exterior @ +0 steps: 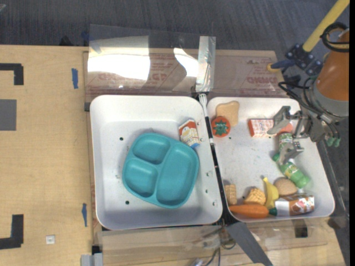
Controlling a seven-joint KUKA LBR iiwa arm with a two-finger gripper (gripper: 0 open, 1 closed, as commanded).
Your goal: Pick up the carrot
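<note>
My arm point(333, 82) wears orange above the wrist. Both bins point(111, 121) are white. The sectioned plate point(161, 170) is teal. The carrot point(249, 210) is orange, the banana point(270, 191) yellow, the bottle point(293, 170) green.

A dark grey floor point(166, 4) is seen across the twelve o'clock side. A pale wooden bench top point(41, 148) is spread toward nine o'clock, marked with black tape corners point(14, 73) and blue tape strips point(74, 77). Bright glare is thrown on a clear plastic sheet point(138, 65) laid toward twelve o'clock.
</note>
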